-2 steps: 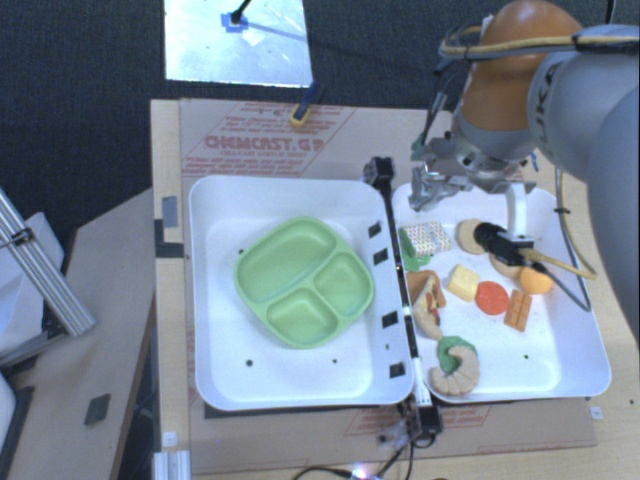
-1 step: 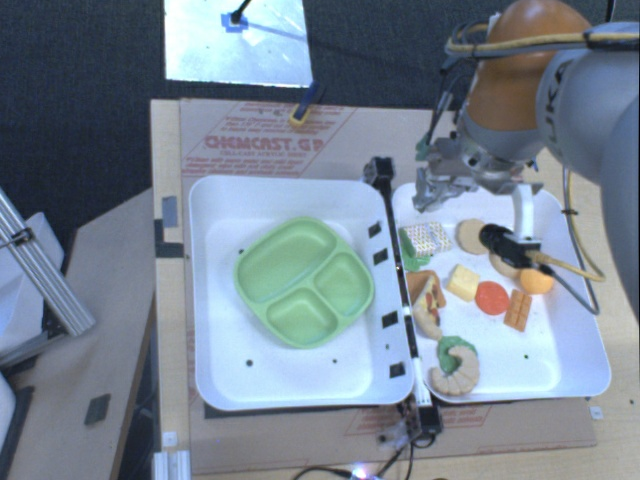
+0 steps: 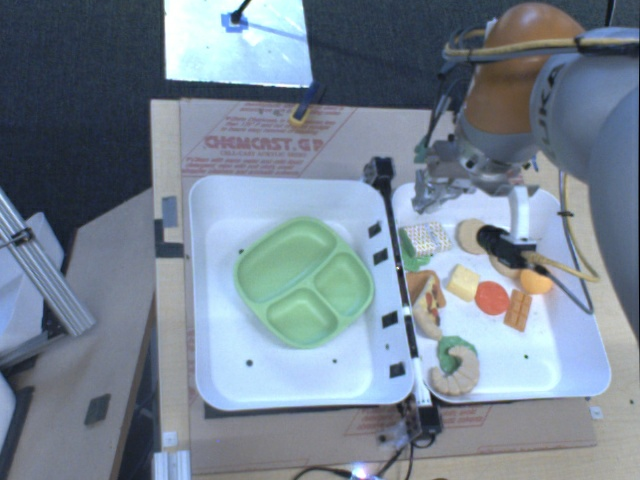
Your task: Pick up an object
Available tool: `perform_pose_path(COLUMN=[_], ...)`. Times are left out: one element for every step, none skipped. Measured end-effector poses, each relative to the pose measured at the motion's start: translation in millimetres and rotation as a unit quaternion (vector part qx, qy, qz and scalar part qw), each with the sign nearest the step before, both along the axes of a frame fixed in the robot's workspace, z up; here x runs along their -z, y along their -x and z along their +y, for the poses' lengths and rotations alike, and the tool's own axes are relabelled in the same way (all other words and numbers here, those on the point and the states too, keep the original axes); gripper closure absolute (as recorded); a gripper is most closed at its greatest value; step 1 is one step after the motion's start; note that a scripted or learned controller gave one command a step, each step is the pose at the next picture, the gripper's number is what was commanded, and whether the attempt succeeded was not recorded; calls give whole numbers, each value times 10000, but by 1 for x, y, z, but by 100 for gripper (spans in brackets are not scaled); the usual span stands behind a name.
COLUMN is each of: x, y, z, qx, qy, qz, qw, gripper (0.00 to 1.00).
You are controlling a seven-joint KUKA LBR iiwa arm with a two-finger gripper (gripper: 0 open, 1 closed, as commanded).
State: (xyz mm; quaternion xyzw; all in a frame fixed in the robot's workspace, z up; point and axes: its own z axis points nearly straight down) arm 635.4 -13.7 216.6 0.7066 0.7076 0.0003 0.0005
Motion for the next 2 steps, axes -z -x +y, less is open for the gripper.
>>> perform_pose_path(x=[0, -1], y=[2, 11], z=[-4, 4], qx=[2, -12], qy=[0, -2], qz=[0, 4], qw=[10000, 10000], gripper=[100, 100])
